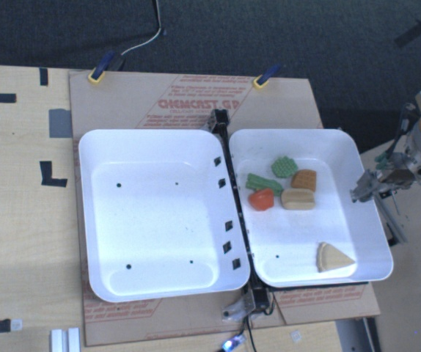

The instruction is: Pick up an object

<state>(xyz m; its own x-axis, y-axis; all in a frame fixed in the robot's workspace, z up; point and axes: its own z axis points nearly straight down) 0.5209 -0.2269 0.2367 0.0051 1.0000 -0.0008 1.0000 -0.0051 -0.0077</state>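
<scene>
The right bin (346, 156) holds several toy foods. A red tomato (262, 199) lies beside a long green vegetable (260, 182). Behind them sits a round green piece (284, 166). An orange-brown block (304, 179) rests against a tan roll (297, 199). A pale wedge (333, 257) lies alone near the bin's front right corner. My gripper (372, 184) hovers at the right bin's right rim, outside the cluster and well apart from every item. Nothing is seen in its grasp.
The left bin (93, 196) stands beside the right one, joined along a black-clipped divider (230, 196). Both rest on a cardboard sheet (188, 101) held by clamps at the back. A cable (154, 20) runs off behind.
</scene>
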